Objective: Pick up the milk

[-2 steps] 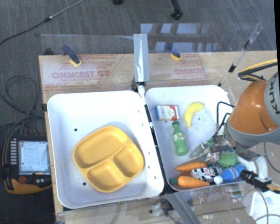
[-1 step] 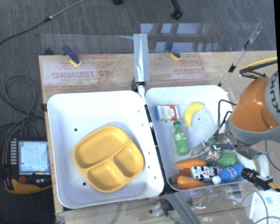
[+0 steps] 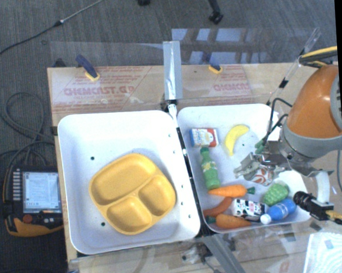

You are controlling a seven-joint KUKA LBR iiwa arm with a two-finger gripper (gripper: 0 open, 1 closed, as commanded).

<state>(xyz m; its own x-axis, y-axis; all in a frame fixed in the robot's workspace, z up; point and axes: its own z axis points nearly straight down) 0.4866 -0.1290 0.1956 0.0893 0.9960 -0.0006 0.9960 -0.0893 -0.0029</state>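
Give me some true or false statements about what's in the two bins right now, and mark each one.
1. The yellow tray lies in the left bin. True.
2. The banana lies on the yellow tray. False: it is in the right bin.
3. The milk sits at the right bin's far left corner. True.
4. The pincer is directly over the milk. False: it is to the right, nearer the bin's middle.
5. The green bottle lies just below the milk. True.

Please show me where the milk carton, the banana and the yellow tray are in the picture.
milk carton point(image 3: 249, 207): camera view, on its black-and-white side face.
banana point(image 3: 236, 136): camera view, on the middle of its curved body.
yellow tray point(image 3: 122, 171): camera view, on the floor of its large upper compartment.
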